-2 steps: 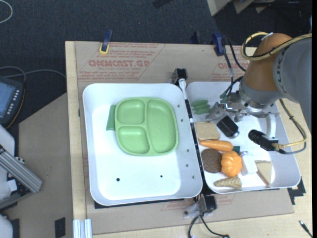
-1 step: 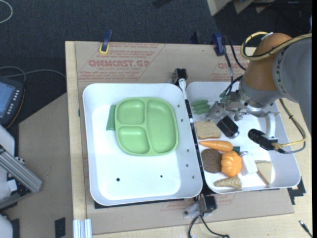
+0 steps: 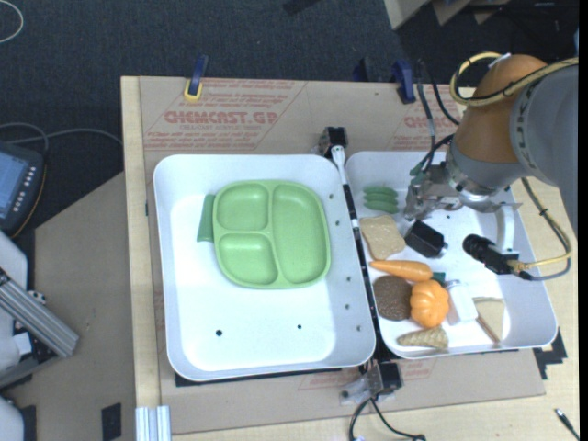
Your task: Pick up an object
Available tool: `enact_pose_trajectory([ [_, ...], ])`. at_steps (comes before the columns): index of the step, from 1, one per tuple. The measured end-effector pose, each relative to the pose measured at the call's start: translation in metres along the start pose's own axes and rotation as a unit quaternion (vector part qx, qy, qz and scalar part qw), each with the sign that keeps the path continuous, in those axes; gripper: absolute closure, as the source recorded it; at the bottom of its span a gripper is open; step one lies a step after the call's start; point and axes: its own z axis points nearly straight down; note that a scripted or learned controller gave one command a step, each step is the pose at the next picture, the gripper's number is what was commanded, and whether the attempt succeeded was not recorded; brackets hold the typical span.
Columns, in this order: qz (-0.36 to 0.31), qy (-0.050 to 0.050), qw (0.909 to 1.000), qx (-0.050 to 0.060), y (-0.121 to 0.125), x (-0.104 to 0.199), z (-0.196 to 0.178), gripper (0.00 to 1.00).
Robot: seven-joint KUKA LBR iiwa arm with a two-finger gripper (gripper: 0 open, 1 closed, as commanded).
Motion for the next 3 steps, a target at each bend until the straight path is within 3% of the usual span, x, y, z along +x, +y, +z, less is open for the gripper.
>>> enact_pose_trajectory([
  [3, -0.001, -0.001, 1.0, 0.002, 0.01, -0.004, -0.128, 1.0],
])
